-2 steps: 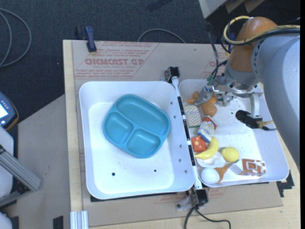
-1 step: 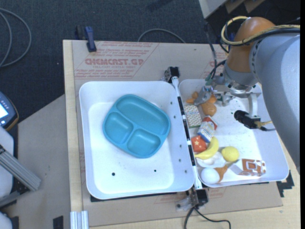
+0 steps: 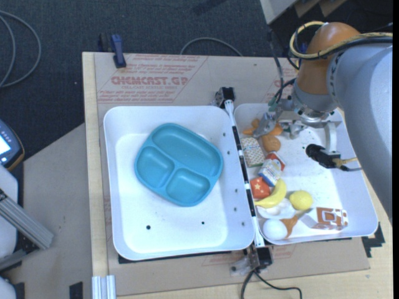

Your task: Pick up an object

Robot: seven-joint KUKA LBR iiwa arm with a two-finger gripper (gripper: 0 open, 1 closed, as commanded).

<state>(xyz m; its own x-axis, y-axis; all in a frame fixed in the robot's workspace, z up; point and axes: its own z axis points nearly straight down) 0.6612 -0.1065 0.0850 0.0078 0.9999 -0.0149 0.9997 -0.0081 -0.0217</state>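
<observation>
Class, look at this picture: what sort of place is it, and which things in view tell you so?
Probably a robotics lab or test bench. A grey arm reaches over two white bins on a board, one holding a blue divided plate, the other toy food such as a banana. Cables trail across the floor.

Right bin (image 3: 358, 220): toy food heap along its left wall – brown bun (image 3: 271, 143), banana (image 3: 272, 197), lemon (image 3: 300, 200), white egg (image 3: 274, 228), red-white carton (image 3: 269, 170).

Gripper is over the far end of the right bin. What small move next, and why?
Probably a short straight descent: the gripper hangs above the brown bun-like piece at the top of the right bin, with an orange piece crowding its left.
</observation>
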